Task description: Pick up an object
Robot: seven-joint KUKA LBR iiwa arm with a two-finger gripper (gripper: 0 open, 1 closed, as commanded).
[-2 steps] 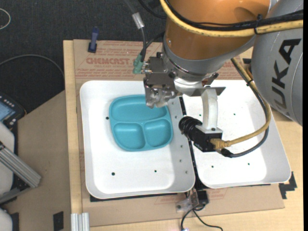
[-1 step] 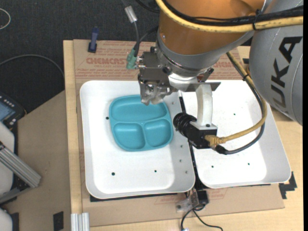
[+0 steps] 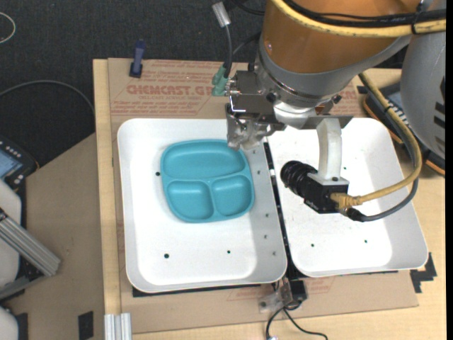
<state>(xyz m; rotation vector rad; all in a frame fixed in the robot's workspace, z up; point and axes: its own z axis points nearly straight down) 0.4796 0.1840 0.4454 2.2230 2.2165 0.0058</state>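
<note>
where the worktop [image 3: 71, 190] runs off the bottom edge, a cable and small connector [image 3: 287, 296] at the front of the two bins, partly cut off. just behind, left bin [image 3: 141, 261] and right bin [image 3: 382, 253] side by side, touching along the middle seam, both tilted slightly in the slanted view. in the left bin, toward its far right part, a teal divided plate [image 3: 207, 180]: one wide compartment at the back, two smaller ones in front, lying flat and in full sight except its far right corner, tucked under the claw. in the right bin, a black cylindrical unit [image 3: 306, 183] on a white bracket, with a yellow hose [image 3: 386, 193] curling off to the right; hanging from the arm rather than lying loose, as far as can be told. farther back, claw [image 3: 244, 134] low over the seam between the bins, right at the plate's far right corner; touching it or just above, hard to say. fingers masked by the metal mount and blurred against the white rim, so open or closed cannot be told, and nothing seen between them. above, the orange band [image 3: 333, 20] and grey bulk of the arm, cut off at the top and right, hiding the far rim of the right bin. behind the bins, cardboard with red print [image 3: 170, 87], partly covered, and a blue clip [image 3: 137, 58] at its far left.
</note>
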